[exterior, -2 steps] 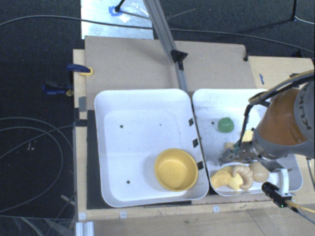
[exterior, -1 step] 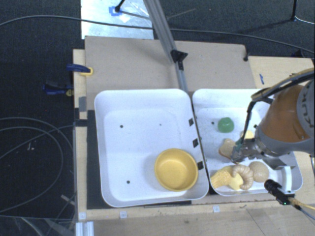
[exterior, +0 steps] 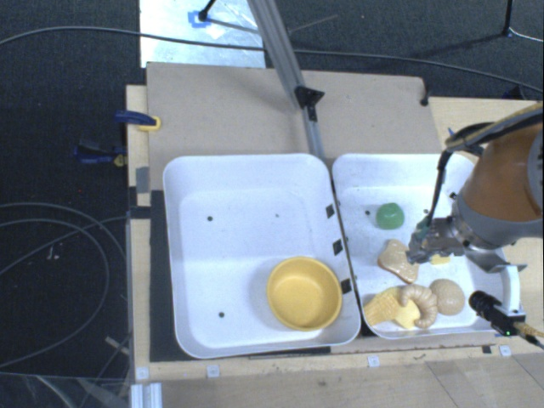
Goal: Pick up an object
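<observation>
From the overhead camera view, two shallow white plastic bins sit side by side on a tan wooden bench (exterior: 229, 100), their inner rims touching along the middle. The left bin (exterior: 238, 185) holds a round yellow plastic bowl (exterior: 304, 292), upright, near its front right corner and close to the shared rim. The right bin (exterior: 357, 185) holds a cluster of small items: a small green rounded block (exterior: 390, 216) lies alone toward the back, well apart from the rest; a flat tan cookie-shaped piece (exterior: 394, 260) lies near the bin's middle; along the front wall lie a yellow wedge-shaped piece (exterior: 384, 307), a curved beige croissant-like piece (exterior: 420, 299) touching it, and a pale beige rounded lump (exterior: 448, 296) just beside that. The grey arm with its orange band (exterior: 503, 185) reaches in from the right over the right bin, and the dark two-finger gripper (exterior: 422, 250) is down low just beside the right edge of the tan cookie-shaped piece, perhaps touching it. Whether the gripper is released or clenched, I cannot tell, and nothing is plainly seen in its grasp. A small yellow bit (exterior: 439, 260) shows just under the wrist. A slanted grey metal pole (exterior: 280, 41) crosses the bench from the top toward the bins' shared rim
</observation>
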`<state>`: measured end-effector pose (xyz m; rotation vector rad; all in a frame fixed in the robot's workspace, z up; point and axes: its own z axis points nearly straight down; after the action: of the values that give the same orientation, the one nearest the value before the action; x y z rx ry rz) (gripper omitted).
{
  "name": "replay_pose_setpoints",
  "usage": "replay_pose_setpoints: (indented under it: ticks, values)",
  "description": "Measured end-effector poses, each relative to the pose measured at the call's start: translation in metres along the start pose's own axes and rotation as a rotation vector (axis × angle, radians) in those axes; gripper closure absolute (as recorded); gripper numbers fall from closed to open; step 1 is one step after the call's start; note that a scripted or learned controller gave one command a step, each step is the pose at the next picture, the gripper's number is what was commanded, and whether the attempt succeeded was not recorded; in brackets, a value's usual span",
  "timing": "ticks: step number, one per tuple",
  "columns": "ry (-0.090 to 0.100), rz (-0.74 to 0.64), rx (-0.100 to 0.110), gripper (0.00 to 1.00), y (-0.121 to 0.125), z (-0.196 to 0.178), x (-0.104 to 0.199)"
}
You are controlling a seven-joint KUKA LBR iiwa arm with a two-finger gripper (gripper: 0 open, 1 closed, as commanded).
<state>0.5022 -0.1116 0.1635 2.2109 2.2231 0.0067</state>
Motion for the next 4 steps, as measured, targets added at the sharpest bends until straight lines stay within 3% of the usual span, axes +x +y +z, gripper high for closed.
replay_pose_setpoints:
  ticks: [1, 2, 4]
  values:
    - [0.000, 0.001, 0.000, 1.00, -0.006, -0.050, -0.004]
    - [0.000, 0.000, 0.002, 1.00, -0.004, -0.075, -0.004]
    - [0.003, -0.006, 0.005, 1.00, 0.002, -0.085, 0.108]
